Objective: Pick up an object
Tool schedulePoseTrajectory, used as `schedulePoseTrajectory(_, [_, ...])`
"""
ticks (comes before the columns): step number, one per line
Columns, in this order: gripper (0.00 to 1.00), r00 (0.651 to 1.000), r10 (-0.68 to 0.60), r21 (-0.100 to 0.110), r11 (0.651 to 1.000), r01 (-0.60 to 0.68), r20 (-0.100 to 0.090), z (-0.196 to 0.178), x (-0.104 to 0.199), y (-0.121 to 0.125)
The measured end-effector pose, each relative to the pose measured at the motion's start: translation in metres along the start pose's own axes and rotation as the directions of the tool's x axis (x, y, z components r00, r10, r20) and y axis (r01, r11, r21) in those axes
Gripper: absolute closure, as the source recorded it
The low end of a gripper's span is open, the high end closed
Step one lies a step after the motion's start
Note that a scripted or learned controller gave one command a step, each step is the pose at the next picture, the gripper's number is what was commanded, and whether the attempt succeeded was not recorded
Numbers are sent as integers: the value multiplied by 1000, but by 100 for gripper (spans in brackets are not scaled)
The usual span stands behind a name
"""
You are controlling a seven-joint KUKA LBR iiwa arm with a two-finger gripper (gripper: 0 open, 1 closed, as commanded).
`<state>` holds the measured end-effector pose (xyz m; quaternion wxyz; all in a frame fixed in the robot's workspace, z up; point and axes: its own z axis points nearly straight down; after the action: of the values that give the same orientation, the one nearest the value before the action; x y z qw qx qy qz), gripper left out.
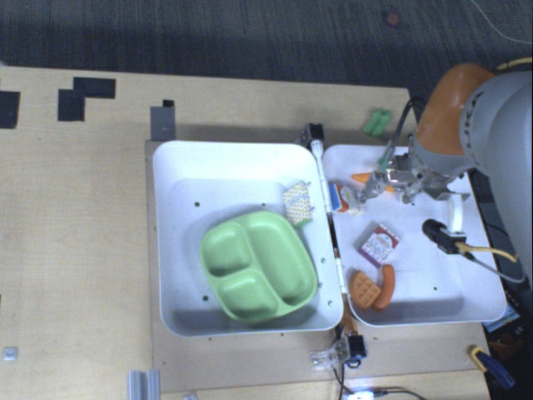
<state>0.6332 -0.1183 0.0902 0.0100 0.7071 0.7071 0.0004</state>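
Lowest in the frame among the loose items, a ridged orange waffle piece (363, 288) and a reddish sausage (386, 285) lie touching each other in the lower left corner of the right bin (433, 302). They are tucked against its wall, which would probably leave little room to come down around either. Just above them a red and white packet (379, 243) lies flat on open floor, apart from everything else and so likely the easiest to reach. The gripper (368, 193) is in the upper left part of the same bin, low over the floor, on the grey arm (491, 123) that enters from the right of the frame. It is too blurred and small for me to tell how far open it is, and nothing can be seen held in it. Right beside it are a small orange piece (361, 177) just above and a blue and white item (336, 197) against the dividing wall. By its position, one of these two looks to be the object aimed for, though the wall may crowd the approach. In the left bin (179, 223) a green divided plate (258, 265) fills the lower middle, with a patterned sachet (297, 201) at its upper right edge. A green thing (376, 123) sits outside the bins, above the right one.
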Motion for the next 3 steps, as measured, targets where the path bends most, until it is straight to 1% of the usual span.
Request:
schedulePoseTrajectory(1, [100,1000,-3,0,1000,3,-7,-9,4,1])
schedulePoseTrajectory(2, [0,1000,-2,-1,1000,2,-3,-10,2,1])
schedulePoseTrajectory(3, [100,1000,-4,-5,1000,4,-6,-21,3,2])
